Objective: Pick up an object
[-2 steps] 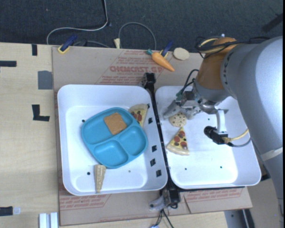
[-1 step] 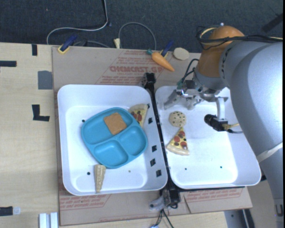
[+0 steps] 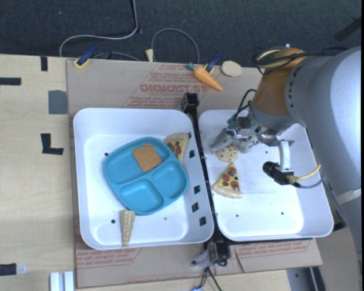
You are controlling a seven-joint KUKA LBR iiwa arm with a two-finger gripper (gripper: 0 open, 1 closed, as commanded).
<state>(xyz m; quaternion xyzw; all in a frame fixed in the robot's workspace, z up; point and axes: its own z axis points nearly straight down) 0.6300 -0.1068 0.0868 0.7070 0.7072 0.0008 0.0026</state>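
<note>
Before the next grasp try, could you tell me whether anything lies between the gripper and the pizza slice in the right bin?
Nothing visible does. The gripper is low in the right bin, over a small cracker-like piece; the pizza slice lies just nearer the camera on bare bin floor.

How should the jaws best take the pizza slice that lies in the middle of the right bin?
Probably from straight above, across the narrow upper part of the pizza slice. It lies flat on the floor of the right bin, its crust toward the bottom and its tip toward the cracker, so the two straight sides give the jaws opposing edges.
</note>
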